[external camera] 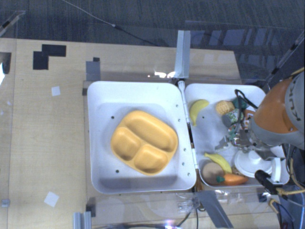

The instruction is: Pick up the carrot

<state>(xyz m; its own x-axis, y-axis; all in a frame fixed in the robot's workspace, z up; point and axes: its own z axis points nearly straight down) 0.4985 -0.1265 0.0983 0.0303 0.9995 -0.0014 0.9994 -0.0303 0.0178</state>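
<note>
Orange, tapered carrot [234, 179] lies beside a curved banana [219, 161]; the metallic pincer [232, 136] hovers, grip state unclear.

A broad orange band [279, 109] is seen wrapping the arm [281, 123], rounded and glossy. Below it, a grey wrist section [269, 138] is shown, smooth and curved. Black cables [240, 100] are looped beside the wrist, and small coloured wiring is glimpsed near the metal gripper [231, 140]. A silvery finish is noted on the gripper parts.
</note>
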